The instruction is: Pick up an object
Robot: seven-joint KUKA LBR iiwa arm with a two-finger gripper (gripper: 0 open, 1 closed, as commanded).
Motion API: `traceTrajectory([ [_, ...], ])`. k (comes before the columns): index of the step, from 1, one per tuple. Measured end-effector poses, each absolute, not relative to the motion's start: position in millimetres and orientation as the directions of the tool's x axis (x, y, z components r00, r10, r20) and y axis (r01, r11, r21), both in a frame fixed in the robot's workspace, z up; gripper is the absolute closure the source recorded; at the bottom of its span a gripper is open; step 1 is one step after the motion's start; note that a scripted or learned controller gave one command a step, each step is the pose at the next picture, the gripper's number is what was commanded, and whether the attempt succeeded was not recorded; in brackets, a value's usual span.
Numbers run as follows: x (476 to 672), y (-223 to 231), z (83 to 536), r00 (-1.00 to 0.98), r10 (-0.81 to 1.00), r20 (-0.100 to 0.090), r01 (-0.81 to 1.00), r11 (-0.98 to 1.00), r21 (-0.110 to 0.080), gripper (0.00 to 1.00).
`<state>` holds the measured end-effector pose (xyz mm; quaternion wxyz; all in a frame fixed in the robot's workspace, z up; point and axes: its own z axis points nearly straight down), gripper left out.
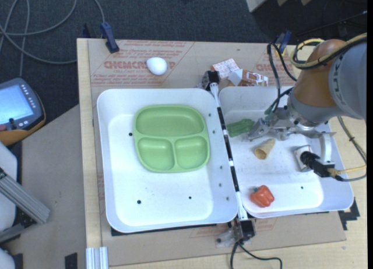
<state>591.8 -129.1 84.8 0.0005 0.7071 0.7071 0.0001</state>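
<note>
Right of centre, over the right bin (303,195), the gripper (262,129) hangs low; whether it grips anything cannot be told. Beside it lie a green object (239,127) and a tan cone (263,148), with a red pepper (262,195) lower down. A green divided tray (172,137) fills the left bin (116,174). Both bins sit on the bench (140,55), above dark carpet (151,6).

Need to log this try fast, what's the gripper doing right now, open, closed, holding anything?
Gripper: low in the right bin, above the cone; open or closed cannot be told.
</note>
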Motion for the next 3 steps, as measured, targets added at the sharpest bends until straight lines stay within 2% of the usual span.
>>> traceTrajectory([
  [1, 534.6, -104.3, 84.2, 0.001, 1.000, 0.001, 1.000, -0.001, -0.002, 0.00],
  [2, 559.5, -96.3, 84.5, 0.000, 1.000, 0.000, 1.000, 0.000, 0.001, 0.00],
  [3, 559.8, -96.4, 94.3, 0.001, 1.000, 0.000, 1.000, -0.001, 0.003, 1.00],
])
